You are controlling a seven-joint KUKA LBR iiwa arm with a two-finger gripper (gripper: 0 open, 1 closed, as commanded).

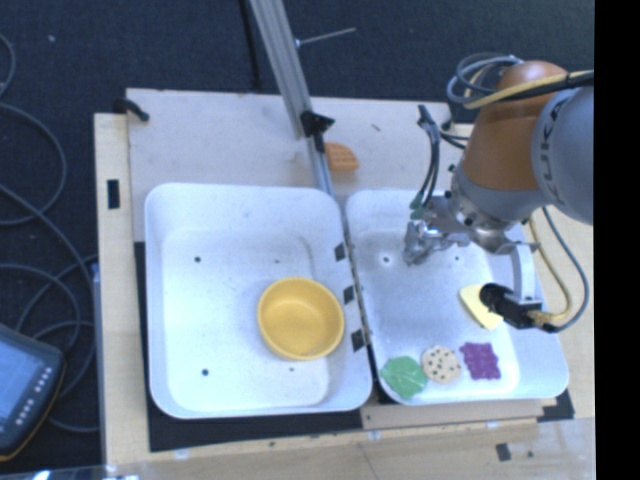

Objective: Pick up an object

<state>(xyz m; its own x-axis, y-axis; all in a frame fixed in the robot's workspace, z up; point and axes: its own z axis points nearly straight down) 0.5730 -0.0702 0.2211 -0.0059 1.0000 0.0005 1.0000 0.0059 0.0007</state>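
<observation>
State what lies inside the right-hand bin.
Right bin: green disc, cookie, purple piece, yellow piece partly covered by a black part. The arm covers the back corner.

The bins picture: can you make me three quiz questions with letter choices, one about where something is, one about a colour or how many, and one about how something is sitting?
1. Where is the yellow bowl?
A. in the left bin
B. in the right bin
C. on the floor

2. How many small things lie in a row along the right bin's near edge?
A. one
B. three
C. six

3. How is the bowl sitting?
A. upside down
B. on its side
C. upright, open side up

Answers: 1 A, it sits near the left bin's right wall. 2 B, a green disc, a spotted cookie and a purple piece. 3 C, we look down into its hollow.
</observation>
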